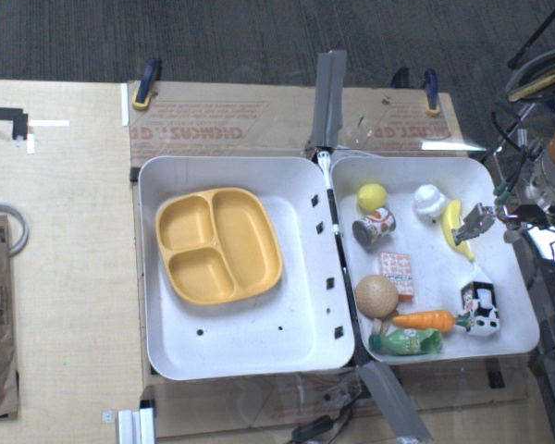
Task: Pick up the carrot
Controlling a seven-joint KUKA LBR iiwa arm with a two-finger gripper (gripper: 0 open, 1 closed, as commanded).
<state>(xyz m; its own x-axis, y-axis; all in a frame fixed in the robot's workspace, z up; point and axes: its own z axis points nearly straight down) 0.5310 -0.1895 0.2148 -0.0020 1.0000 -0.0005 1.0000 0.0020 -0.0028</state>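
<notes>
The orange carrot (424,320) with a green top lies flat near the front of the right bin (523,289), pointing left. It rests between a tan ball (376,296) and a black-and-white cow toy (479,305). My gripper (474,224) hangs at the bin's right side, over the lower end of a yellow banana (453,218), well behind the carrot and to its right. Nothing of the carrot is near it.
The right bin also holds a yellow ball (372,196), a white object (429,200), a small can (375,228), a red-and-white box (398,274) and a green item (407,342) just in front of the carrot. A yellow divided plate (219,245) lies in the left bin (259,340).
</notes>
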